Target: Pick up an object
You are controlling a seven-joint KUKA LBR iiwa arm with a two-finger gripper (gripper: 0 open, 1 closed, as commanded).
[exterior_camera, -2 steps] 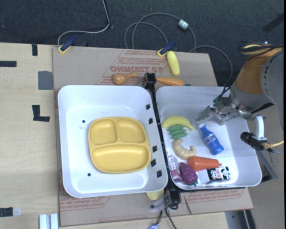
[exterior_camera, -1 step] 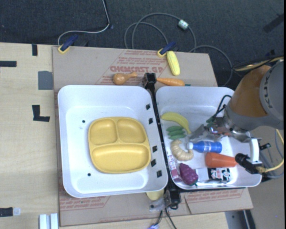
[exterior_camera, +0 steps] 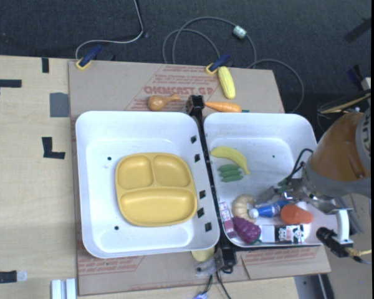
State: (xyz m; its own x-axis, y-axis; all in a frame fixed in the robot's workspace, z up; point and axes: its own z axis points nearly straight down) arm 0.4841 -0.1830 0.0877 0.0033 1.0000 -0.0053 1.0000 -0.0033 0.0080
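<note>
lower right of the frame: your gripper (exterior_camera: 285, 195) hangs over the right bin (exterior_camera: 262, 126), by an orange toy (exterior_camera: 295, 215) and a blue-capped tube (exterior_camera: 266, 211). its grip state can't be told.

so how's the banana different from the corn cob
The banana is curved, while the corn cob is straight. The banana lies inside the right bin, next to something small and green; the corn cob lies outside the bins on the cardboard behind them. The banana points roughly sideways, the corn cob nearly front to back. Both are yellow toy foods.
</note>
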